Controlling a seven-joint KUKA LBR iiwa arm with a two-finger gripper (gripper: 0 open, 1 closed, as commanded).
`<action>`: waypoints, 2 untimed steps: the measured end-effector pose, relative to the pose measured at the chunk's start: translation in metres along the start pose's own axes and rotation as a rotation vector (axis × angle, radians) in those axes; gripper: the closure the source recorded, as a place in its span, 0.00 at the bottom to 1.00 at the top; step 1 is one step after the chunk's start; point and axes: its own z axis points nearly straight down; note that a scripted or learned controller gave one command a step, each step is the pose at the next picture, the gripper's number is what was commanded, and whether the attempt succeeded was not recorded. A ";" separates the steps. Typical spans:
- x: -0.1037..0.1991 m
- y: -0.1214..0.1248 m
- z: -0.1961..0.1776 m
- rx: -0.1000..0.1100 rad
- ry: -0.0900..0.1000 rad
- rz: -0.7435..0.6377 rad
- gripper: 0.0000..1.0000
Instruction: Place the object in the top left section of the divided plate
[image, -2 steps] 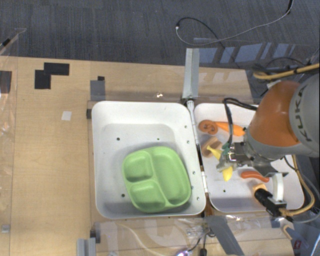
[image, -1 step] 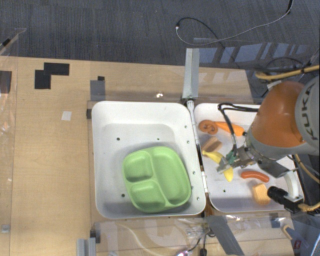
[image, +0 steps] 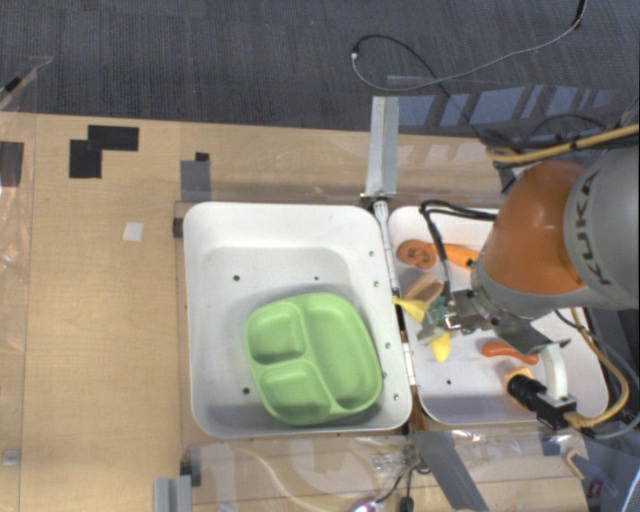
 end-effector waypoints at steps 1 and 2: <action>-0.042 -0.009 0.000 0.002 0.000 -0.143 1.00; 0.023 0.004 0.000 0.001 0.000 -0.083 1.00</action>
